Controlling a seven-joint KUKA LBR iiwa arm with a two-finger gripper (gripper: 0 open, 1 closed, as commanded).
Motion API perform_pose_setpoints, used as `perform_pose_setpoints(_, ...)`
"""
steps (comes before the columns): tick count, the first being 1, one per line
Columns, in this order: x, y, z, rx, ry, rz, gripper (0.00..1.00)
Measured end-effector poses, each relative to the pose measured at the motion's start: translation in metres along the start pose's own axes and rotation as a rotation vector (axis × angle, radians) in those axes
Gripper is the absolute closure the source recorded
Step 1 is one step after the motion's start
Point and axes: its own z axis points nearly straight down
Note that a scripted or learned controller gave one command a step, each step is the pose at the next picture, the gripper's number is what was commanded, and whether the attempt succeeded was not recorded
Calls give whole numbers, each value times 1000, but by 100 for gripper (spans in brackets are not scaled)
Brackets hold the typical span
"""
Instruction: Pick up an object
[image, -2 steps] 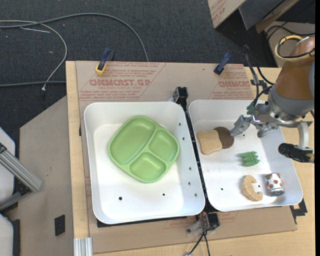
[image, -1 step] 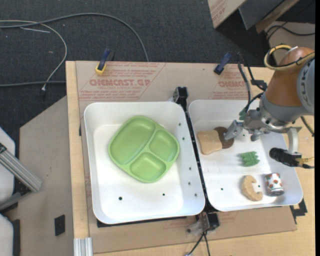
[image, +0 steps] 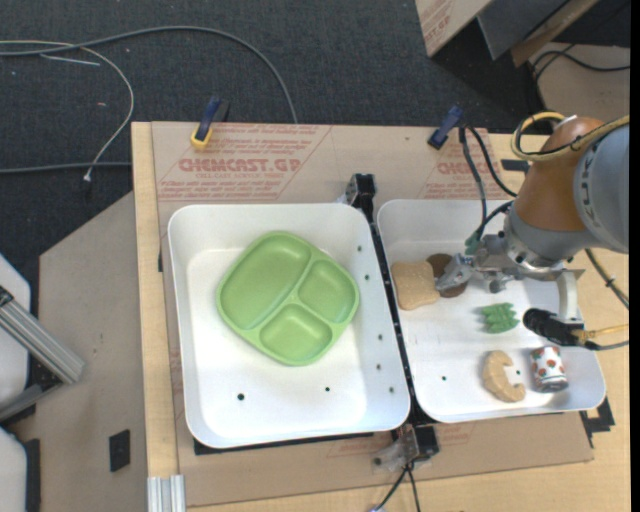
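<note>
My gripper (image: 458, 272) hangs low over the upper left part of the right bin (image: 590, 395), with the arm coming in from the right. Its tip is right at a small brown object (image: 443, 276), which it partly covers. Just left of that lies a tan slice-shaped piece (image: 413, 286). A small green toy (image: 497, 318) sits below the gripper, near the bin's middle. A tan curved pastry-like piece (image: 502, 377) and a small red-and-white can (image: 548, 367) lie near the bin's front edge.
The left bin (image: 200, 400) holds a green divided plate (image: 288, 297) at its middle. A black divider (image: 385, 300) runs between the bins. Cardboard underlay surrounds both, with blue clamps (image: 208, 120) at the back.
</note>
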Motion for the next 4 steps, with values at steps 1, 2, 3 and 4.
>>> perform_pose_setpoints(1, 1, 3, -15, -10, 0, -1, 100)
perform_pose_setpoints(2, -8, 9, -65, -6, -3, -2, 100)
perform_pose_setpoints(3, -8, 8, -108, -5, -2, -2, 100)
perform_pose_setpoints(4, -8, 9, -149, -6, -2, -3, 100)
